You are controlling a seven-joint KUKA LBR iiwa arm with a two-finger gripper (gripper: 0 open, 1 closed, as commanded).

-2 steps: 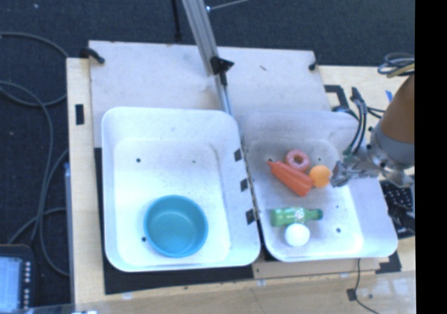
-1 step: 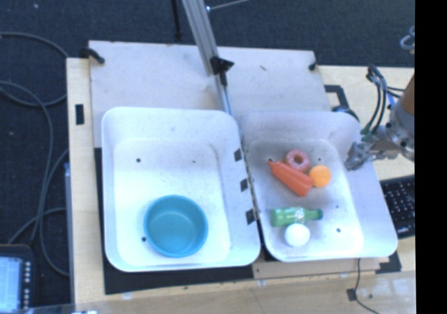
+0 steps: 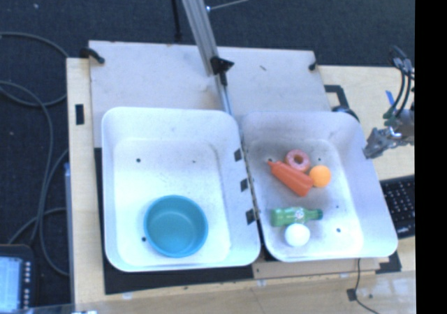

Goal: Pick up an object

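The right-hand white bin (image 3: pixel 353 166) holds every candidate for the pick: an orange plastic carrot (image 3: pixel 290 177) lies slantwise near the bin's middle, with a small pink ring-shaped doughnut toy (image 3: pixel 298 160) touching its upper side and a small orange ball (image 3: pixel 320 176) touching its right end. Nearer the bin's front edge lie a green plastic bottle (image 3: pixel 296 216) on its side and, just below it, a white ball (image 3: pixel 297 235), the two close enough that they may touch. The left-hand white bin (image 3: pixel 126 131) carries a round blue plastic bowl (image 3: pixel 176 226) toward its front edge, standing upright and well apart from the rest. The gripper (image 3: pixel 383 139) sits at the right bin's right rim, above the bench rather than over any object, and its shape there is too small and dark to read, so whether it is open or closed cannot be told; nothing is seen held in it. By that placing, the task looks to be at its start, in the approach step, with nothing lifted yet. The next move would call for travelling leftward over the right bin, choosing one item, and descending squarely; the carrot cluster is crowded, so the bottle may offer a cleaner grasp.
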